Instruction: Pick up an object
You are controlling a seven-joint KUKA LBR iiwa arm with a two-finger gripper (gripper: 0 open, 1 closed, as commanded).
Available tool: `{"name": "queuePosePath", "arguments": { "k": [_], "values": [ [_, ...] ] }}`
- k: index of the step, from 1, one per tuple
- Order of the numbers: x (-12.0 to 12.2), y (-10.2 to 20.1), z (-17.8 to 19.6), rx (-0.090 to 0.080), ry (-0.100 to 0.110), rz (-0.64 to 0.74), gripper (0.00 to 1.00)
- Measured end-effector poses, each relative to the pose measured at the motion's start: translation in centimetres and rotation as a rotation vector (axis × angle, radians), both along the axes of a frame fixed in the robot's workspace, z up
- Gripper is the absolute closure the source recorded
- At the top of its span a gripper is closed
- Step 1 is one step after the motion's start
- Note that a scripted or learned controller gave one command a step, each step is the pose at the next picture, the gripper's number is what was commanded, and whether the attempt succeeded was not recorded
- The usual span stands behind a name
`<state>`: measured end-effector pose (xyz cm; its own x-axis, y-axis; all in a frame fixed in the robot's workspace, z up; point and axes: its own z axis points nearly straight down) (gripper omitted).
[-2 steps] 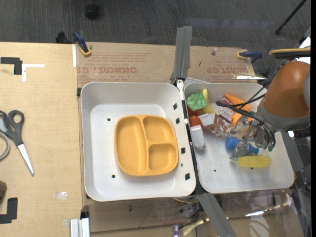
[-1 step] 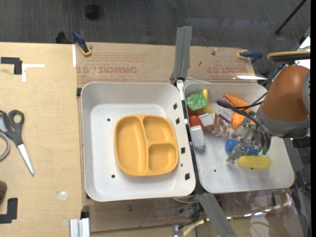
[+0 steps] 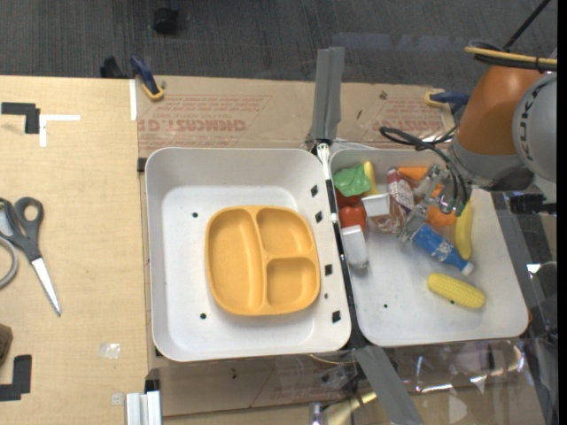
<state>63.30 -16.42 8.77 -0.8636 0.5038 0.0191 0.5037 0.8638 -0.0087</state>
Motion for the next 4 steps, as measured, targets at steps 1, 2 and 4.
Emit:
{"name": "queuePosePath", "arguments": {
  "k": [1, 2, 4],
  "values": [
    [-9.0, 0.0, 0.4, -0.005, -0.021, -0.152, 0.0],
    [1.7, 0.0, 1.3, -0.007, -0.025, -0.262, 0.0],
    [-10.3, 2.5, 0.4, -0.008, -0.019, -0.395, 0.0]
  ]
}}
